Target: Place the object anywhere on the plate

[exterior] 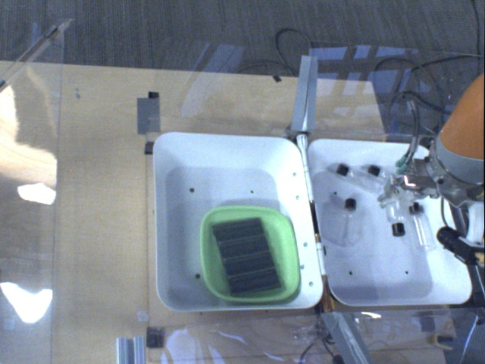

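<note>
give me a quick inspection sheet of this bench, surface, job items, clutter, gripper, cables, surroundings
surface: pale wooden bench bearing two shallow white bins side by side, left bin and right bin
job's things: square light green plate in the left bin, with a dark ribbed rectangular block lying on it; several small clear vials with black caps scattered in the right bin
clutter: nothing seen
grippers: gripper over the right bin among the vials; too small and blurred to tell what it grips
cables: black cables looping behind the bins and beside the arm at the right
surroundings: dark grey carpet beyond the bench; grey metal post between the bins
</note>
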### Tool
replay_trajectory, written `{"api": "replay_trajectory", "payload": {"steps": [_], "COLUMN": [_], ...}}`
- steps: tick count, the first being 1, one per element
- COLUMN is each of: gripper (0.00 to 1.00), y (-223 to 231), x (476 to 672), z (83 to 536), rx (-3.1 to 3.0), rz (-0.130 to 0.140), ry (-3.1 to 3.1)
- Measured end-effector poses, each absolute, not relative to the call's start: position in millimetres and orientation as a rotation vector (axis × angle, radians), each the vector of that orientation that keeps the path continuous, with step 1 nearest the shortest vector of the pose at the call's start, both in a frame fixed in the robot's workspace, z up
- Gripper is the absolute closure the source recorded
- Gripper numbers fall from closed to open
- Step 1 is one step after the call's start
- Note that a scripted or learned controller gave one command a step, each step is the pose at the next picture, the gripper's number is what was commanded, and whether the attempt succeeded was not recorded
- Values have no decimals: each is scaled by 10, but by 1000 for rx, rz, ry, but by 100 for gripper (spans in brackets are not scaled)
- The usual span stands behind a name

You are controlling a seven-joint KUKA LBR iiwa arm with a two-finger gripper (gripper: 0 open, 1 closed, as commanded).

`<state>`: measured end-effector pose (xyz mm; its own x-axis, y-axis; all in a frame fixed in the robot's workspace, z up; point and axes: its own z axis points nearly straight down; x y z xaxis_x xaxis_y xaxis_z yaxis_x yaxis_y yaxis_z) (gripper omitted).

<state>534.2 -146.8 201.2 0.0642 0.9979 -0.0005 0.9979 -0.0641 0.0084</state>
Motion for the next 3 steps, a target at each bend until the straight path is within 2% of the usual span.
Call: {"api": "replay_trajectory", "payload": {"steps": [1,2,3], "gripper": [100,100,100], "y": [-865,-213,483], "x": [5128,4886,5162], "z": [1597,2103,1844], "rx": [2239,2247,2094], "rz": [4,8,6], "ry": [2201,2190,2338]}}
